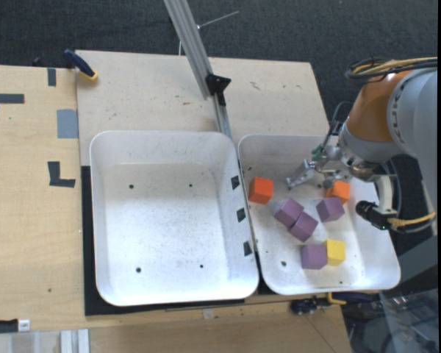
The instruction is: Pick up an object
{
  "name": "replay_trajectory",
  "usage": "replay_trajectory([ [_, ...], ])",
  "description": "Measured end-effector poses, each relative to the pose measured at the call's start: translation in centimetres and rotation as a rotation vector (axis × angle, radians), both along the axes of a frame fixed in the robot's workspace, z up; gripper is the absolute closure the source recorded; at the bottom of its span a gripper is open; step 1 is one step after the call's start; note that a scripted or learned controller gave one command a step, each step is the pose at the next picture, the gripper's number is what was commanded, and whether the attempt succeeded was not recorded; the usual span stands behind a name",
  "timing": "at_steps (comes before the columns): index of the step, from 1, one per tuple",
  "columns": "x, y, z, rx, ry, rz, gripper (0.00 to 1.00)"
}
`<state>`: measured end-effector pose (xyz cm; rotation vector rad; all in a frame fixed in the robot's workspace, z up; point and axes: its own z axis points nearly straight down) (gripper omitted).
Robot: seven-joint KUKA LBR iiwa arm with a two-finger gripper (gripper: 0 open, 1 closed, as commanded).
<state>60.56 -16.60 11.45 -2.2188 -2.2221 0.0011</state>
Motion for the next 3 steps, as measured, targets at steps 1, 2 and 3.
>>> replay_trajectory([
  [1, 0.0, 0.1, 0.8, 0.000, 0.000, 0.001, 1.00],
  [2, -0.5, -0.7, 6.0, -0.002, -0.005, -0.001, 1.00],
  [3, -0.4, -0.6, 10.5, -0.002, -0.006, 0.000, 1.00],
])
